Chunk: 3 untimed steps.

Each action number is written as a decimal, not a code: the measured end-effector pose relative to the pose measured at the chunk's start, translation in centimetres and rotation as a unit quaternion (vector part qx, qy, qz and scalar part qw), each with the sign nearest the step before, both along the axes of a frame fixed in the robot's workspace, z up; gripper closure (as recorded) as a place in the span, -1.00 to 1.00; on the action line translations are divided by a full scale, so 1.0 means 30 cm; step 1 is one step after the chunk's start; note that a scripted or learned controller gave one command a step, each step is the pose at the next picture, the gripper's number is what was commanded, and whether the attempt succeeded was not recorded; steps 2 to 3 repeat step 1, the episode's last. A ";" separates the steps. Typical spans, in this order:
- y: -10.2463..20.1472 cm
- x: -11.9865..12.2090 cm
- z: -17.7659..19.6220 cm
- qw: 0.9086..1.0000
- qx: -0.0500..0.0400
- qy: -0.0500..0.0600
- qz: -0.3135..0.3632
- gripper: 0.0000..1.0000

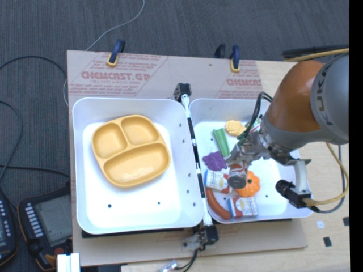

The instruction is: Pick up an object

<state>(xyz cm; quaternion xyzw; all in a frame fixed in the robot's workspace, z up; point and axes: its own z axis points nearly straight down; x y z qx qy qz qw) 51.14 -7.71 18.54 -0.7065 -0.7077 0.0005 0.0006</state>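
The right bin (pixel 272 118) holds several small toy foods. A yellow corn piece (pixel 234 128) lies at the back, with a green stick (pixel 221 142) and purple grapes (pixel 214 161) left of centre. A white and blue carton (pixel 215 180), a red sausage (pixel 218 204), an orange piece (pixel 251 184) and a small printed box (pixel 245 207) crowd the front. My gripper (pixel 240 164) hangs over the middle of this pile. It is directly above a small brown can (pixel 236 179) and looks to be touching its top.
The left bin (pixel 85 203) carries a yellow divided plate (pixel 131 150). A black bracket (pixel 290 191) on the arm overhangs the right bin's front right corner. Clamps sit on the board's back edge, and a black divider rail (pixel 193 146) runs between the bins.
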 end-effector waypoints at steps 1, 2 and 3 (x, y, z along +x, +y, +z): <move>0.079 -0.027 0.055 1.000 0.000 -0.001 0.000 1.00; 0.079 -0.027 0.055 1.000 0.000 -0.001 0.000 1.00; 0.079 -0.027 0.055 1.000 0.000 -0.001 0.000 1.00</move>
